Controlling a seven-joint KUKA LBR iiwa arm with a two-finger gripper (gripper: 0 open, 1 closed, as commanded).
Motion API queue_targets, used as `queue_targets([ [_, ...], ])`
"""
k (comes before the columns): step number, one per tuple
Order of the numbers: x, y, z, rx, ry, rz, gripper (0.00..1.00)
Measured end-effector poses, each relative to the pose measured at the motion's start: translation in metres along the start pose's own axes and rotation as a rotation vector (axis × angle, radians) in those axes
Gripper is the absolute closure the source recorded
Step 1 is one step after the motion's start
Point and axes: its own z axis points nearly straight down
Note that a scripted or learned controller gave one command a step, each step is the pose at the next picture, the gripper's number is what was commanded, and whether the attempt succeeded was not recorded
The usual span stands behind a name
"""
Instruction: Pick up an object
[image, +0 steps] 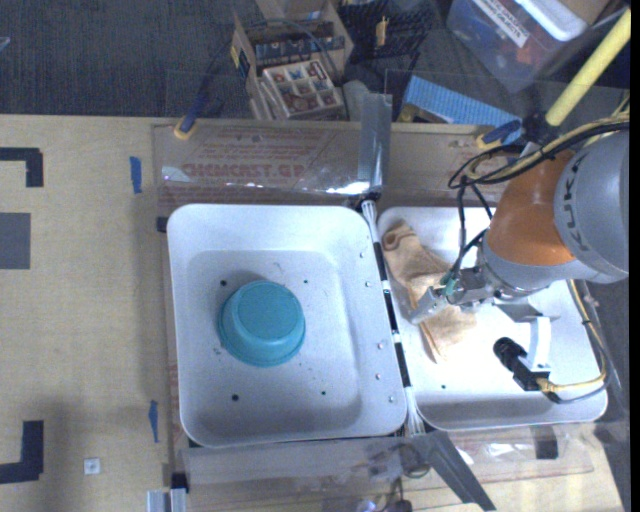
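Bench surface is pale wood-toned board with black corner marks at the left and short strips of blue tape (135, 174). Two shallow white bins sit side by side, touching along their inner rims. A flattened cardboard sheet under clear plastic film (262, 160) lies just behind the left bin (190, 240). Beyond the bench, dark floor carries clutter: a box of books or cards (292, 62), a blue corrugated panel (445, 102), a yellow rod (592, 62) and loose cables.

Left bin holds one teal bowl (262, 322), upside down, left of the bin's centre, clear of all walls. Small dark specks dot the bin floor.

Right bin (480, 405) holds a tan crumpled cloth (418, 272). Its long axis runs from the far left corner of the bin toward the bin's middle, slanting slightly right as it comes nearer. It lies flat, bunched at the far end.

The arm, grey with an orange band (530, 225), hangs over the right bin. The gripper (447, 296) is down at the cloth's near half, touching or just above it. Whether it is open or closed cannot be told, nor whether it has hold of the cloth.
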Motion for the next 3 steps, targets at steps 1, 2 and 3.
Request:
queue_targets([
  [1,-0.0047,0.0007,-0.0115,-0.006,-0.006,0.006,1.0],
  [2,-0.0047,0.0007,-0.0117,-0.006,-0.006,0.006,0.0],
  [3,-0.0067,0.0008,-0.0215,-0.008,-0.007,0.01,1.0],
])
